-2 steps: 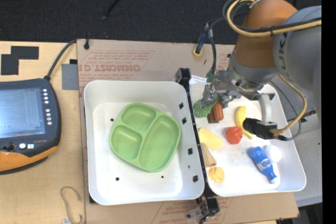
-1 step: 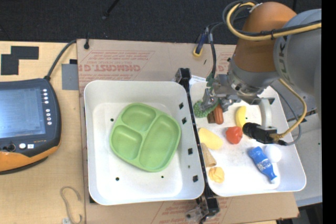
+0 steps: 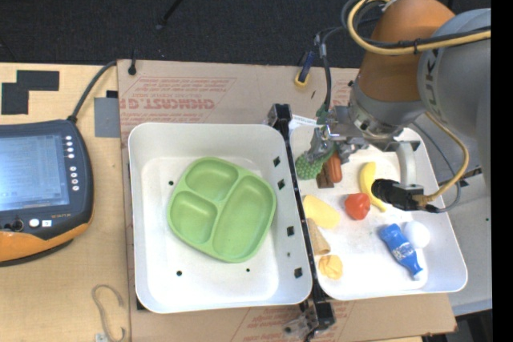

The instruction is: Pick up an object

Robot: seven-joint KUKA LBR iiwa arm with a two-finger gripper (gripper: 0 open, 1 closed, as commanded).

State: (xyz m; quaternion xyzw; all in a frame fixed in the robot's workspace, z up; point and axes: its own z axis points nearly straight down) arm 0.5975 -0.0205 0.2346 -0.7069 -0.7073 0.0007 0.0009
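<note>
The gripper (image 3: 330,146) hung over a small brown sausage-shaped toy (image 3: 333,170) beside bumpy green broccoli (image 3: 308,165); jaw state unclear.

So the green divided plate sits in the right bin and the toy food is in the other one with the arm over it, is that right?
Not quite. The camera view shows the green plate in the left bin, not the right. The toy food, such as the banana and tomato, lies in the right bin, with the arm over it.
</note>
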